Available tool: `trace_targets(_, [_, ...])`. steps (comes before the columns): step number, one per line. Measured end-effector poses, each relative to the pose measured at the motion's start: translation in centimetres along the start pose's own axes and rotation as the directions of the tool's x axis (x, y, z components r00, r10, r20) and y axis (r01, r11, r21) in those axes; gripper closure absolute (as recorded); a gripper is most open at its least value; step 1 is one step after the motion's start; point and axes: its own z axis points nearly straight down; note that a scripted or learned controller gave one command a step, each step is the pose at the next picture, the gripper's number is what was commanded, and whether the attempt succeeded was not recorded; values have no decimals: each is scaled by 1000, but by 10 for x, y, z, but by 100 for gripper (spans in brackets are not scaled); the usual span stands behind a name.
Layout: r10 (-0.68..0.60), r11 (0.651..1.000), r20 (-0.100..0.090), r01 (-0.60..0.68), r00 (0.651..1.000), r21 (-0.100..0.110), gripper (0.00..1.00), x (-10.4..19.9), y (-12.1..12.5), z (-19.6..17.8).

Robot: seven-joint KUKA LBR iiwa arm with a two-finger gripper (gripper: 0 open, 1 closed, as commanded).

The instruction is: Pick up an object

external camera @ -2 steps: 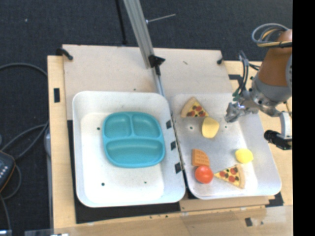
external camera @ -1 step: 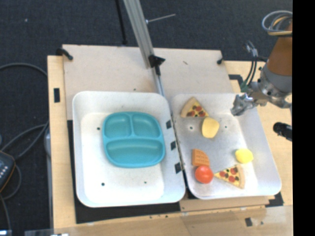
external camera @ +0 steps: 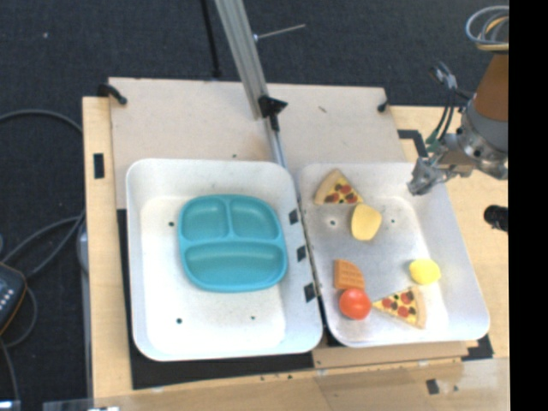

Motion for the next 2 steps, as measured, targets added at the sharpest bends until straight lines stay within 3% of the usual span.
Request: trace_targets(2, [-3, 1000, -3, 3, 1000, 3, 100, 108, 8, 3])
